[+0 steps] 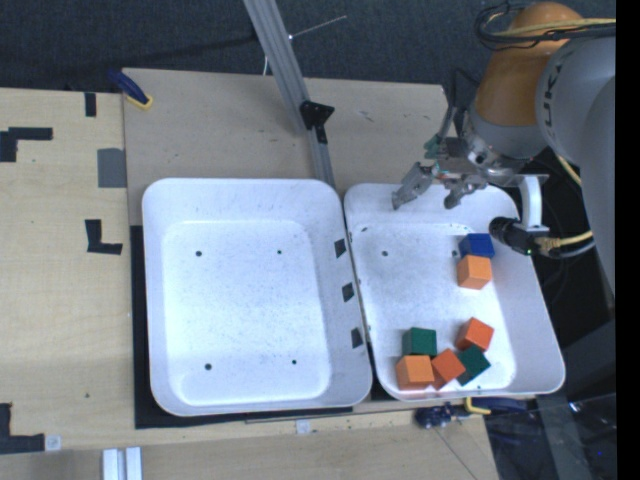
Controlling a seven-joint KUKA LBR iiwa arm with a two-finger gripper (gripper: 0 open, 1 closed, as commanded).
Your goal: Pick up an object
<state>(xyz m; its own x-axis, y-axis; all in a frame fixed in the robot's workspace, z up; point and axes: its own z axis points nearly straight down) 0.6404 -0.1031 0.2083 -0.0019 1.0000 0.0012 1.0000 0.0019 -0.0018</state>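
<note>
My gripper [432,194] hangs over the far edge of the right bin [400,268], its two fingers spread open with nothing between them. A blue block [478,244] and an orange block [474,270] lie against the right side of that bin, to the right of and nearer than the gripper. At the bin's near end sits a cluster: a green block [420,341], an orange block [414,371], an orange block [476,333], a red-orange block [447,366] and a dark green block [474,365].
The left bin [240,298] lies beside the right one. A slanted metal pole [285,63] with a black clamp crosses the bench behind the bins. Cables run at the arm's wrist on the right.
</note>
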